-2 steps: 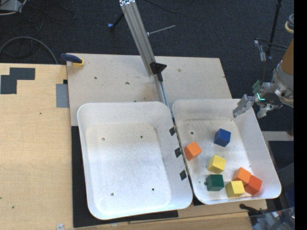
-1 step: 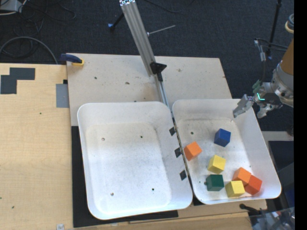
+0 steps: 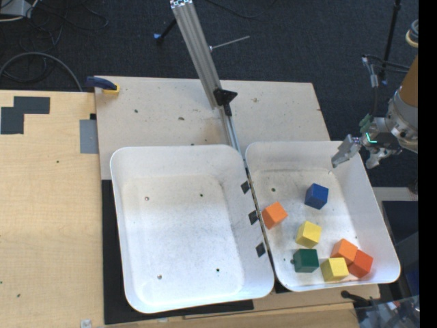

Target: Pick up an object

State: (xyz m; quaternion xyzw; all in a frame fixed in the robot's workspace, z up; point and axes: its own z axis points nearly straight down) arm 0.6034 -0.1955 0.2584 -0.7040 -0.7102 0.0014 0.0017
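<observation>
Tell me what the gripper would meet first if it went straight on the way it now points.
The two-finger gripper hangs over the right white bin's upper right corner, pointing down and leftward. Probably bare bin floor first; the blue cube lies nearest that line. Depth is unclear.

Smooth white plastic bins [image 3: 136,166], speckled matt bench board [image 3: 164,111], ribbed metal rail [image 3: 198,46].

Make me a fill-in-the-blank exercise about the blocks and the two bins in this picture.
1. All the blocks lie in the ____ bin.
2. The block nearest the gripper is the ____ one.
3. The green block sits directly below a ____ block in the picture.
4. The number of yellow blocks is ____.

Missing words: right; blue; yellow; two
</observation>
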